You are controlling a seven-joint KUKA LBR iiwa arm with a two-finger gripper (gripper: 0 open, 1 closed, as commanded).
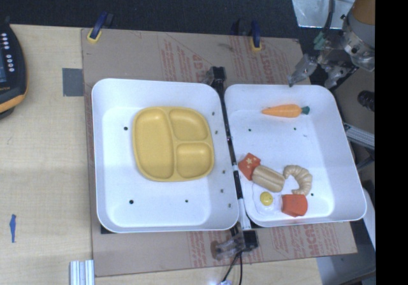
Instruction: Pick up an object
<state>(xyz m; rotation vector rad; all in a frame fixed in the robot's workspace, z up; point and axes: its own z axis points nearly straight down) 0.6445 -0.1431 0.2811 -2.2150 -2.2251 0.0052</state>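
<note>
Jaws first: from my remote station I find the gripper poised over the far right corner of the right bin, above its rim; the two dark fingers look spread and nothing sits between them, so I log them as parted and empty. I judge this to be a hover short of a descent, with no pick made.

Candidates for the task all lie in the right bin. A toy carrot lies alone near the far wall, closest to the gripper and clear of neighbours, which in my judgement makes it the easiest target. At the near end sits a cluster: a red block with a star, a sausage-shaped piece, a curled tan piece, a fried-egg toy and a red cube, several touching, so harder to isolate.

The left bin carries a yellow divided plate, lying flat.

Both bins rest on a cardboard sheet clamped to the wooden surface. A handheld pendant lies at the left edge.
</note>
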